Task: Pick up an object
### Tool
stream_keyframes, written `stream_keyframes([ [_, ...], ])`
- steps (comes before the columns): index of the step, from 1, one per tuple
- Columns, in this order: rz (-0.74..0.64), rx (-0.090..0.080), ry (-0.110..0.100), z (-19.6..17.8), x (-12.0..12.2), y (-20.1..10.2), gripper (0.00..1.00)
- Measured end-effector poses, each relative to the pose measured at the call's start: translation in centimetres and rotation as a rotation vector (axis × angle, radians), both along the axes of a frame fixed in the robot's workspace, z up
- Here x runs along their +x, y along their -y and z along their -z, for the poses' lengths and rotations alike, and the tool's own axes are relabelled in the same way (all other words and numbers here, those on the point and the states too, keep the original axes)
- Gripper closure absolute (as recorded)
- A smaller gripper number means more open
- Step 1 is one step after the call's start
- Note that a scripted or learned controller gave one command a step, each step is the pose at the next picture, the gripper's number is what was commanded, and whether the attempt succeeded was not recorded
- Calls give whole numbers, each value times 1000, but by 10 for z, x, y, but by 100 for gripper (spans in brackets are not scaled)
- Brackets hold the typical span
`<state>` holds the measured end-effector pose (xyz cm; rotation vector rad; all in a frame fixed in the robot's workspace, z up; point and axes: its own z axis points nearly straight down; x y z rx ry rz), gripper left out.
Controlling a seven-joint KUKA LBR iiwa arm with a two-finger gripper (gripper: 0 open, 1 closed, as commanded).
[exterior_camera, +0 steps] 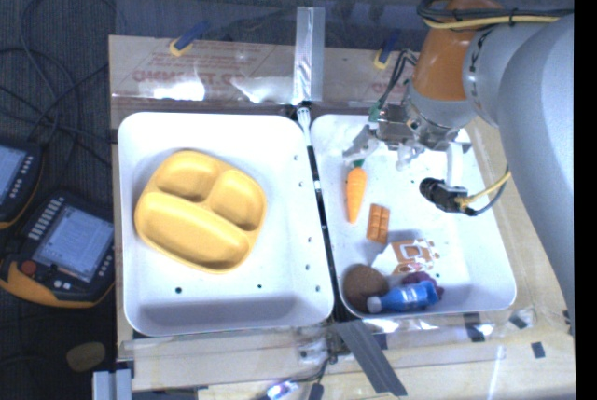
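The two-finger metal gripper (381, 144) hangs at the upper part of the right white bin (494, 282), fingers spread apart, gripping nothing. A small orange plastic carrot (355, 190) lies just below it.

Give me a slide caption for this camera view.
Open gripper poised above a toy carrot in the right bin; yellow sectioned plate fills the left bin.

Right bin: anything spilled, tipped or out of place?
Nothing stands out. The carrot, orange block, brown ball and blue bottle lie loose inside the right bin; the gripper hovers above the carrot's top.
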<state>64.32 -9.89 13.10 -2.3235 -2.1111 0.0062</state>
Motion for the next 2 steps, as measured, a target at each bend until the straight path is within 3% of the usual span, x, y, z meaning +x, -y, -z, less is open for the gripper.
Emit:
stream_keyframes([
  [1, -73, -4, 10, 43, 27, -1, 0],
  [2, -73, -3, 12, 32, 28, -2, 100],
])
